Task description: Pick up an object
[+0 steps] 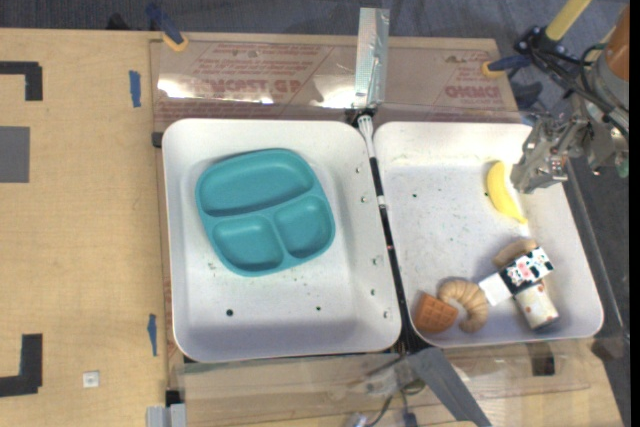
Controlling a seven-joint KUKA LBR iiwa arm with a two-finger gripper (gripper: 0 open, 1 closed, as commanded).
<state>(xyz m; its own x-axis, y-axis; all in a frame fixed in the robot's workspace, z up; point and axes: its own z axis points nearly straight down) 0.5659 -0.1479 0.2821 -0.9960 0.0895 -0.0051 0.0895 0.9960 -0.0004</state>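
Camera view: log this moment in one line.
gripper over right bin, beside banana | holding nothing seen | tray in left bin

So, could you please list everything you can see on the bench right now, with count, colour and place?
Bins: two, white, side by side on the bench.
Divided plate: one, teal, in the left bin.
Banana: one, yellow, right bin, far right part.
Bottle: one, white with black patches, right bin, near right corner.
Croissant: one, tan, right bin, near edge.
Waffle piece: one, orange-brown, beside the croissant.
Gripper: one, grey metal, over the right bin's right rim, next to the banana.
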